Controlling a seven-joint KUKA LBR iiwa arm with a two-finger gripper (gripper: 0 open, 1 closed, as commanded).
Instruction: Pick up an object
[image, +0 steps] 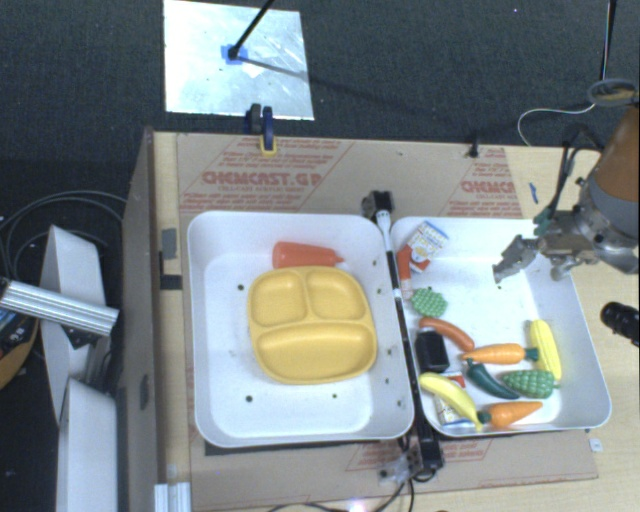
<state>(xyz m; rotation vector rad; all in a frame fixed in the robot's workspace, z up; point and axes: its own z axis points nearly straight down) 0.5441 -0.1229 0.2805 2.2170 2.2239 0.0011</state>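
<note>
1. Plate (310, 328), yellow, in left bin (222, 300); too broad.
2. Toy food piled in right bin (580, 330); corn cob (544, 349) lies clear, likely light, stiff, slick. Pinch mid-length.
3. Gripper (512, 262) above right bin, nothing held; open or clenched: cannot tell.

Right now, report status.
Gripper above right bin, nothing between fingers. Toy food heaped below: corn, banana, carrot. No obstruction.

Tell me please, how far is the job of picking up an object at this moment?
Nothing looks picked up yet. The pincer is above the right bin, near its far side, with nothing between its fingers. The toy foods, such as the corn, banana and carrot, all lie in the bin. Descending, grasping and lifting remain.
</note>
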